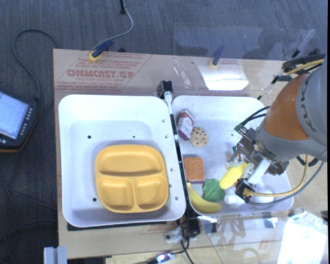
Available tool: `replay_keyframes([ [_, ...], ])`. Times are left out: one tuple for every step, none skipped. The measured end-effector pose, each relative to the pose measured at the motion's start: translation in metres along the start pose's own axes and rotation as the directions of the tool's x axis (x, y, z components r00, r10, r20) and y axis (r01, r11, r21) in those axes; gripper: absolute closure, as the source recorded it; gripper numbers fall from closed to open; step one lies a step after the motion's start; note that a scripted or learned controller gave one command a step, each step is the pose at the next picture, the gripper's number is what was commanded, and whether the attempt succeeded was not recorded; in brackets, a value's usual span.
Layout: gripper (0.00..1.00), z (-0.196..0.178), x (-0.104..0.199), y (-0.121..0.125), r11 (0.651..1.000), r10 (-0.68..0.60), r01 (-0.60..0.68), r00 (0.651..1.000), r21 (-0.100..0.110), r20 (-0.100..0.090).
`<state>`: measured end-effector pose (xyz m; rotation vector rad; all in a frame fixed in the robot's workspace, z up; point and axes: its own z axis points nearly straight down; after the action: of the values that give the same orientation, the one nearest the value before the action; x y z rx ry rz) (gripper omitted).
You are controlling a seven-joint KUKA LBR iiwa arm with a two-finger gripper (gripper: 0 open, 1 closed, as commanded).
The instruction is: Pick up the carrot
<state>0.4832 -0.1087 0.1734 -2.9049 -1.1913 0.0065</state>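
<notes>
White plastic bins, 2 of them, sat side by side on the bench (71,70): left bin (77,120) & right bin (231,106). Left bin held a yellow divided tray (133,176), 3 compartments, lying flat approx mid-bin.

Right bin carried the food items, mostly along its left wall. Carrot (194,169), the orange blocky piece as far as I could tell, lay flat just beside the wall btwn the bins, approx halfway down. Toward the far end sat a red & white packet (185,124), w/ a round brown cookie (198,137) just to its right, nearly touching. On the near side of the carrot, a banana (201,202) curved along the near left corner. A green veg piece (212,190) sat against the banana's upper side. A yellow corn-like piece (231,176) lay tilted just right of the green one, w/ a small white item (231,199) on its near side.

Arm (297,114) reached in from the right, grey w/ orange band, wrist bent down over the right bin's near-right part. Gripper (241,164) was low over the bin, right by the yellow piece's upper end. Couldn't tell whether it was apart or together, or whether it touched that piece. Gripper was well apart from the carrot, w/ green & yellow pieces btwn them. Carrot lay unheld.

Off the bench, on grey carpet at left: a handheld pendant (8,117) w/ lit screen.
</notes>
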Motion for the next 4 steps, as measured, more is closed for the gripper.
replay_keyframes([
  [1.0,-0.012,-0.031,0.031,0.988,-0.157,0.157,0.988,0.0,0.003],
  [1.0,0.082,0.014,0.017,0.933,-0.36,0.36,0.933,-0.008,-0.002],
  [1.0,0.044,-0.034,0.034,0.939,-0.343,0.343,0.939,-0.003,0.002],
  [1.0,-0.062,-0.014,0.074,0.992,-0.128,0.128,0.992,-0.007,0.0],
])
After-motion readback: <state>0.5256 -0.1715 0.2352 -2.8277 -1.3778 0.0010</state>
